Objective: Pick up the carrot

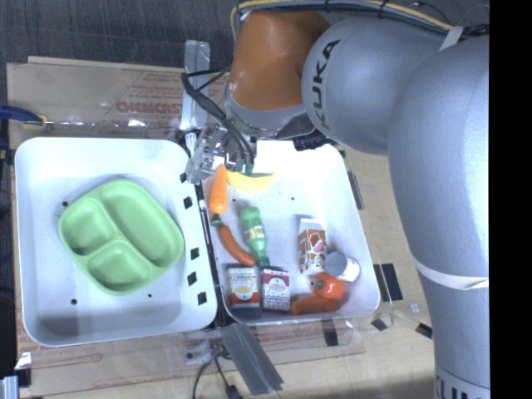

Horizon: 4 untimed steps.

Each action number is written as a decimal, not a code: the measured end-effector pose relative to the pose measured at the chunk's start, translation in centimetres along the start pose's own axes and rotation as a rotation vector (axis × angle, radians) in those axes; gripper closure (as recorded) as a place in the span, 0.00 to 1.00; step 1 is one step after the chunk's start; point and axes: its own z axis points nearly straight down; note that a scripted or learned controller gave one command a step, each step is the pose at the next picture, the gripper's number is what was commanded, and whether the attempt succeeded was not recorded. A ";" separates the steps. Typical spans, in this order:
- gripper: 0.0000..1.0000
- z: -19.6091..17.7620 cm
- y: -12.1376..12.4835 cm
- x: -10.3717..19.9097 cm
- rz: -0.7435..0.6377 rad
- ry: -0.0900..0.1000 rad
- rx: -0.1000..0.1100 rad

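In the camera view, 2 white bins sit side by side on the bench. The carrot [218, 193] is a short orange taper with a green tip, standing nearly upright at the far left edge of the right bin [359, 231], just beside the dividing wall. The gripper [208, 158] hangs directly above its upper end; whether its fingers are apart or closed on the carrot cannot be told. A yellow banana [252, 180] lies just beside the carrot. A green divided plate [121, 236] rests in the left bin [50, 152].
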 end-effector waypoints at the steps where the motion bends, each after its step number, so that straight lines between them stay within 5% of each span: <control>1: 1.00 -3.3 4.6 -0.4 0.109 0.001 -0.001; 2: 1.00 -4.6 13.1 2.2 0.266 0.001 0.000; 3: 1.00 -6.4 18.9 3.6 0.048 -0.001 -0.002; 4: 0.00 -6.4 18.9 3.6 0.048 -0.001 -0.002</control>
